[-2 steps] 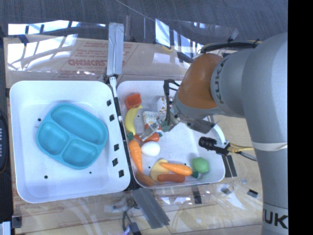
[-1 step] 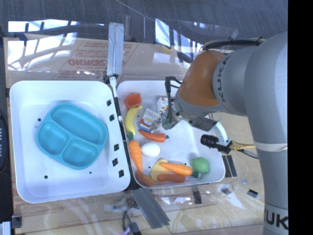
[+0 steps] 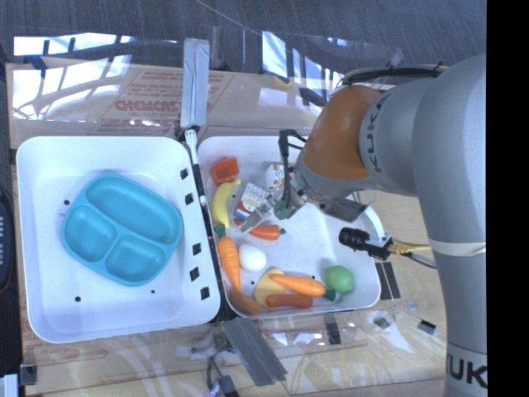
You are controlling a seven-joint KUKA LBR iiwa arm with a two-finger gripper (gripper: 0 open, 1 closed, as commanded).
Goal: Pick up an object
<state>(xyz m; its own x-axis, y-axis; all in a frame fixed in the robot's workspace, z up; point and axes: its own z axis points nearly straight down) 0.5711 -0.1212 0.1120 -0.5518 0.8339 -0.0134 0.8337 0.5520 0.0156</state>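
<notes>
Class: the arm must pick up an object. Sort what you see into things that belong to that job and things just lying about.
Belongs to the job:
gripper
banana
egg
carrot
lime
right bin

Lying about:
blue tray
left bin
cardboard sheet

Grey arm (image 3: 430, 139) reaches in from the right, end effector (image 3: 277, 213) lowered

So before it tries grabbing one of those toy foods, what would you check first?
1. Gripper inside the right bin: ok.
2. Something within reach: ok, a small orange carrot piece lies just below it.
3. Fingers open wide enough: cannot tell.
4. Anything gripped yet: cannot tell.
5. Neighbours crowding the target: not ok, the banana and a small carton sit close by.
6. Blue divided plate in the left bin out of the way: ok.
</notes>
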